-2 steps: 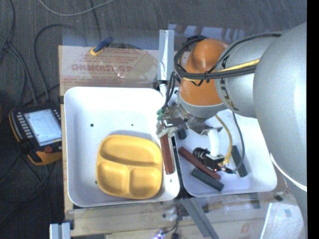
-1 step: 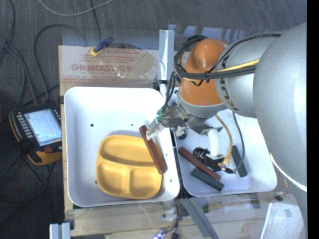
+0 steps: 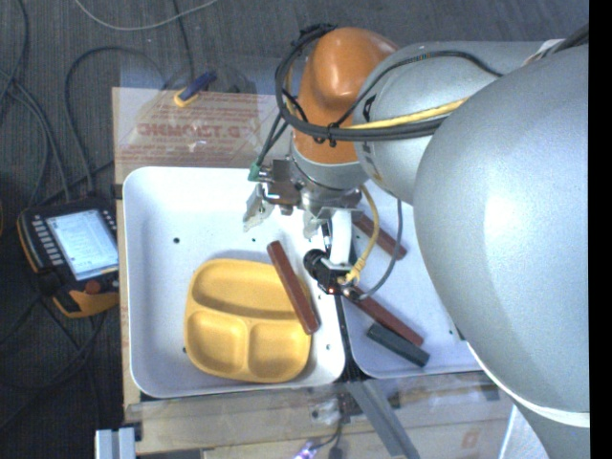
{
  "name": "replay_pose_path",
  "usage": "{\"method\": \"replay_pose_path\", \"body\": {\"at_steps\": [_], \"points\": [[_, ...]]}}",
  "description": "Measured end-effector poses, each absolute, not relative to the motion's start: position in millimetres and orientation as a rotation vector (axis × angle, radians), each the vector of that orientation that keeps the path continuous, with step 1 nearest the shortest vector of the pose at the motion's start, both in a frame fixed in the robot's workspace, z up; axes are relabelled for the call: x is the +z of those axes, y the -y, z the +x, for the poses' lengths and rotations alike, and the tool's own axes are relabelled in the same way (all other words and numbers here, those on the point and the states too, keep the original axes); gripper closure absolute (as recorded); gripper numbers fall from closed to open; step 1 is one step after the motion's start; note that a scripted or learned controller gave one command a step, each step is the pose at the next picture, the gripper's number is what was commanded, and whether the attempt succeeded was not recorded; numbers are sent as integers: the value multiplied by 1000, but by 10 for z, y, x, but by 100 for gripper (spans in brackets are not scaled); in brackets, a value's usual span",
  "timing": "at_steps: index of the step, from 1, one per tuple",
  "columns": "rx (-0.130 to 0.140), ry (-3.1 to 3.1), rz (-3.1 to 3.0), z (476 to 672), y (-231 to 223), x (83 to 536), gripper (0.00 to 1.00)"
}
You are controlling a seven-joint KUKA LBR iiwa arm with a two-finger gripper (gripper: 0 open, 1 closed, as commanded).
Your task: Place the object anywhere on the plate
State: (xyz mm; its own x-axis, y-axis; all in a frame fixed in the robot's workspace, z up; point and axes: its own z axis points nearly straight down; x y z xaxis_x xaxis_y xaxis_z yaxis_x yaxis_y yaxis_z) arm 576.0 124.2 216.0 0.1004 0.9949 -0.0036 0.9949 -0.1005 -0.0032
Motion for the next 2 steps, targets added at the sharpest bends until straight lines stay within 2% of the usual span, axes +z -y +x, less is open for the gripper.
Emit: {"method": "replay_pose_path", "body": {"at_steps": [1,2], "points": [[-10,-2154,2286,5770,-884,2089,0],[38,-1919,2468,5241,-1640,1303,0]]}}
